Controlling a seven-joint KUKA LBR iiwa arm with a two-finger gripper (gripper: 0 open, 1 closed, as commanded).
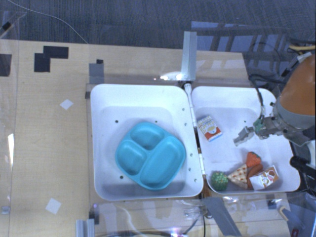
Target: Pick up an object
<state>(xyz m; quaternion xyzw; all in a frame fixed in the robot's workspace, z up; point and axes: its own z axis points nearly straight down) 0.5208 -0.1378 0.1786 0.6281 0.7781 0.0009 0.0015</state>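
Note:
My gripper hangs over the middle of the right bin, reaching in from the right and pointing left. Nothing shows in it. A small white and orange box lies to its left, a short gap away. Toward the bin's front edge lie a green broccoli piece, a pizza slice, an orange carrot-like piece and a small white and orange carton, packed close together below the gripper.
The left bin holds a blue divided plate. A metal post stands behind the seam between the bins. The arm's orange band is over the right bin's right edge.

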